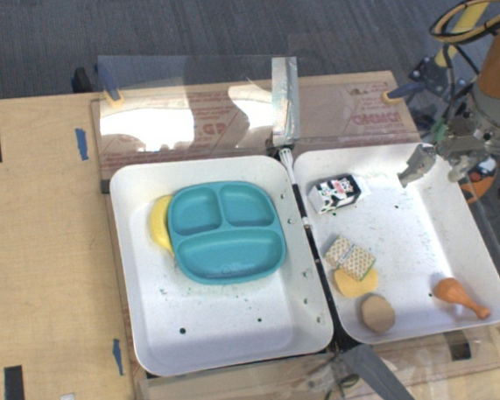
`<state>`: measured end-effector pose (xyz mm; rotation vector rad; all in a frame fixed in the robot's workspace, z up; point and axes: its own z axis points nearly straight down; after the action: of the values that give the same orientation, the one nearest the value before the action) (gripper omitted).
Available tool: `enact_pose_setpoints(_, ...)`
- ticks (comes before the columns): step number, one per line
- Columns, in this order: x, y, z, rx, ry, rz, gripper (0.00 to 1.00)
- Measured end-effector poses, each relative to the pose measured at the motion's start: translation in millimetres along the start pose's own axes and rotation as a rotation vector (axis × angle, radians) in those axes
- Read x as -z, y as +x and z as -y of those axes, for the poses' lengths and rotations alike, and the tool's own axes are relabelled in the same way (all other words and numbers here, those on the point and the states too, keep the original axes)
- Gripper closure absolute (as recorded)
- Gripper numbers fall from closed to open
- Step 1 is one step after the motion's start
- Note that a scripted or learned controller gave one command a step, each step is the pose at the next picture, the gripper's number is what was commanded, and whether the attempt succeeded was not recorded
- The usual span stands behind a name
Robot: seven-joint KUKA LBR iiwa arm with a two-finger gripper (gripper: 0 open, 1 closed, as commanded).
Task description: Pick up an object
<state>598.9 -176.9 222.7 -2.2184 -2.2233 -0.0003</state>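
My gripper [432, 171] hangs over the far right part of the right bin [411, 223], its fingers spread open with nothing between them. In that bin lie a black-and-white cow-patterned item [335, 193] near the far left corner, a checkered packet [350, 256] resting on a yellow disc [356, 283], a brown egg-shaped piece [377, 313] at the near edge, and an orange drumstick-shaped toy [459, 295] at the near right. The cow-patterned item is the closest to the gripper, to its left.
The left bin [156, 318] holds a teal divided plate [227, 230] with a yellow piece [159, 223] partly tucked under its left side. A ridge [308, 251] divides the two bins. Cardboard and a clear panel stand behind them.
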Motion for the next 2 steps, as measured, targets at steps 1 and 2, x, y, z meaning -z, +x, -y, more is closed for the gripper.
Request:
enact_pose_setpoints(1,-119.4,8.5,50.7,-0.023,0.009,-0.001,0.00)
enact_pose_setpoints(2,-114.8,7.9,47.7,-0.022,-0.001,0.001,0.00)
